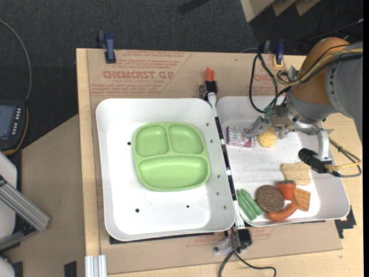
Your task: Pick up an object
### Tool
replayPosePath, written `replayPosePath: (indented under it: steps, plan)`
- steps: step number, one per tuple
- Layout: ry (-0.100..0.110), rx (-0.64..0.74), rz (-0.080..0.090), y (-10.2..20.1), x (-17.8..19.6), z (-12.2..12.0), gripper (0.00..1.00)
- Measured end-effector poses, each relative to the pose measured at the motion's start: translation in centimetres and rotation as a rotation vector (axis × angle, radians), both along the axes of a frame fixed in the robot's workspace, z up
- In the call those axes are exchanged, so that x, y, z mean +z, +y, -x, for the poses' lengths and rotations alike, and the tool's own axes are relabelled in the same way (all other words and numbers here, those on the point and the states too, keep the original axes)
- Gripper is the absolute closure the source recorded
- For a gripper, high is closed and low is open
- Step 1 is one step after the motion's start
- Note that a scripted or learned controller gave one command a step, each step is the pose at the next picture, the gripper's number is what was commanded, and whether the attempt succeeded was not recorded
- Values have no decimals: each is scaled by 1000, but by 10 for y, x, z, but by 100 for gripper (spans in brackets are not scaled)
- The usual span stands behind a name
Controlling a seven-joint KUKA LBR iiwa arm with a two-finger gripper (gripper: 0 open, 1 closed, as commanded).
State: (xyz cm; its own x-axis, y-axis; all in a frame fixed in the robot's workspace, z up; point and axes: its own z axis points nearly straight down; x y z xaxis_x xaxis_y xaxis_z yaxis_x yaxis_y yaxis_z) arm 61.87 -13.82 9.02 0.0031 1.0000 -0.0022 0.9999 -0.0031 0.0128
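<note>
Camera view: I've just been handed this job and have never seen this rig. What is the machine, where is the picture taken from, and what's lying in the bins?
One fixed camera looks down at a slant on a bench with two shallow white bins. The grey arm with the orange band is a robot reaching in from the right; its gripper is low over the right bin, right by a round yellow toy food piece. Whether it holds anything cannot be told. The left bin holds a green divided plate. The right bin also holds a small pink packet, a slice of toy bread, a brown patty, a waffle piece, a red sausage and green pea pods.
</note>
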Motion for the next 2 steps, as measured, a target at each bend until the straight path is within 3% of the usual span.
replayPosePath:
  steps: [1,2]
  plan:
    - [-5,3,0,0,12,-3,100]
    - [5,12,-4,97,100,-6,100]
